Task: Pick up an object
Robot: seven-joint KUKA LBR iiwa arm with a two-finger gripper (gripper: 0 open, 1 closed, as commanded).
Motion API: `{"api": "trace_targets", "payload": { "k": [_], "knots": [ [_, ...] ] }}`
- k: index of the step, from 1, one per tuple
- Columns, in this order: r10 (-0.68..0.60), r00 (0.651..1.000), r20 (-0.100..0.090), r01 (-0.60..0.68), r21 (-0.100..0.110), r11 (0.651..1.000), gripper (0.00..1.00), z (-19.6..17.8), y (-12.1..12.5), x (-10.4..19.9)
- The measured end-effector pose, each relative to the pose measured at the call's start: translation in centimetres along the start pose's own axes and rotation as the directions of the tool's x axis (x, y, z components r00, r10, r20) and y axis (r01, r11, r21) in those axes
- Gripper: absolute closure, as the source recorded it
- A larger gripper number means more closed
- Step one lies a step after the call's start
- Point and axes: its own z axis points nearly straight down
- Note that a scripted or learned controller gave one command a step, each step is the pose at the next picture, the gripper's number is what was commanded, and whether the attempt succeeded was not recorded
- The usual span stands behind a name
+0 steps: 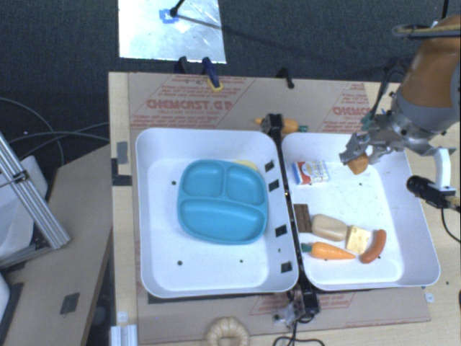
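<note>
- The tool (358, 155) is hanging over the right bin's (403, 222) far edge, and its fingers are closing around a small orange-brown object (358, 165) that is showing between them.
- A red-and-white packet (310, 171) is lying just left of the tool, near the right bin's far left corner.
- Along that bin's near edge, a dark brown bar (302, 218), a tan bread-like piece (329, 227), a yellow block (358, 238), a carrot (330, 251) and a sausage (373, 246) are sitting close together.
- A blue divided plate (222, 200) is resting in the middle of the left bin (162, 258).
- A yellow piece (247, 164) is peeking out at the plate's far edge.
</note>
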Motion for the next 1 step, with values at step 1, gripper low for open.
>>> {"api": "trace_targets", "payload": {
  "k": [1],
  "knots": [
    [0.0, 1.0, -0.001, 0.0, 0.002, 1.0, 1.0, 1.12, 0.04, 5.59]
  ]
}}
